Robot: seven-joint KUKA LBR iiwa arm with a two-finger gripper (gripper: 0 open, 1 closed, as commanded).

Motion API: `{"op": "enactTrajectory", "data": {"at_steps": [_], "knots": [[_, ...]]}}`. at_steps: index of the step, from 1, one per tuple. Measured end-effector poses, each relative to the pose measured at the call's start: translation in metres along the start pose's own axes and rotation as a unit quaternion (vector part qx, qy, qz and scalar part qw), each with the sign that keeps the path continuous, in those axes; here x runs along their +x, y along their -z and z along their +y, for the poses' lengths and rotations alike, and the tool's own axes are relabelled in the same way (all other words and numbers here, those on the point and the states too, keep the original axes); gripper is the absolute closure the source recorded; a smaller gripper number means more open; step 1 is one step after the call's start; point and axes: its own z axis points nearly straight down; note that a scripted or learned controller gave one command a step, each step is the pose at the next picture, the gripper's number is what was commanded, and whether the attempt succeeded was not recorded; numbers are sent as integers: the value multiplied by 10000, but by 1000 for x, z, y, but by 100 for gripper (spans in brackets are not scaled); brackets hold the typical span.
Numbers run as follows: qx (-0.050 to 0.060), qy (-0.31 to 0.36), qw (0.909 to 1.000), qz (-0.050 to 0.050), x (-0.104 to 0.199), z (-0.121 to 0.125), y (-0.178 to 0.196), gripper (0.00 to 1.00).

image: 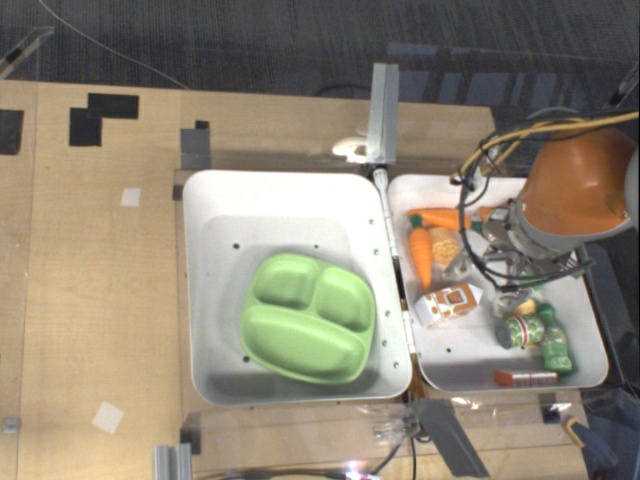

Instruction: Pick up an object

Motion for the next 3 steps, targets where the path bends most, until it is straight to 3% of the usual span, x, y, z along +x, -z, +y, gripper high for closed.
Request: {"op": "enactTrajectory", "data": {"at_steps": [1, 2, 3], "knots": [[16, -1463, 9892, -16, 29, 80, 3, 0], [60, -1435, 9896, -70, 24, 78, 16, 100], [-4, -675, 9977, -38, -90, 113, 157, 100]]}}
